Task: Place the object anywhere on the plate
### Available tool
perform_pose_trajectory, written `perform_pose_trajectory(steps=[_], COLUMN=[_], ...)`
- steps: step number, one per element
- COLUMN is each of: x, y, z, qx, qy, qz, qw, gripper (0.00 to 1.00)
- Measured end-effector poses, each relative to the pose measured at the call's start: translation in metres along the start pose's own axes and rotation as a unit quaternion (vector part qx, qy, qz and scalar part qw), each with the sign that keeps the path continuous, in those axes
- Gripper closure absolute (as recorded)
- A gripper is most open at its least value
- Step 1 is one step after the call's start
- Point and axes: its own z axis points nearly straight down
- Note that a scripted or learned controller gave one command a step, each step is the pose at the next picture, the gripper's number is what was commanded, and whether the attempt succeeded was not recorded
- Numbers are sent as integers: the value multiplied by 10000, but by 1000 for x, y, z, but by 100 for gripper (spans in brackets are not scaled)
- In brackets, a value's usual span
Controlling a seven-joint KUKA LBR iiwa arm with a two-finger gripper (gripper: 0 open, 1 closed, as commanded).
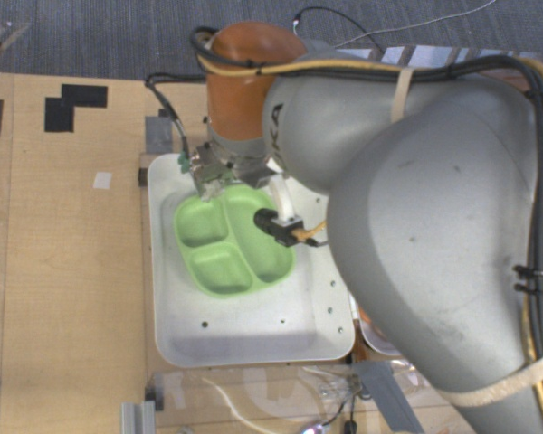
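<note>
1. Pale wooden worktop (63,269) ran along the left, with black marks near its far edge and a grey floor beyond.
2. We saw a shallow white bin (244,337) holding a green divided plate (231,238), three compartments, lying toward the bin's far side.
3. We could make out no object resting in the plate's visible compartments, so we judged the placing not yet done; where the object was, we could not tell.
4. Over the plate's far rim hung the gripper (215,177); we could not tell its state or whether it held anything.
5. Above it sat the orange band (244,80), and the grey arm (416,197) swept in from the right, covering much of the second bin.
</note>
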Motion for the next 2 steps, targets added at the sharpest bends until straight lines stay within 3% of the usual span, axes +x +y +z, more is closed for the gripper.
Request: perform_pose_trajectory(steps=[1, 2], x=[36, 35], y=[-99, -99], z=[3, 3], qx=[3, 2], qy=[4, 3], qz=[702, 709], qw=[9975, 9975], gripper=[100, 0])
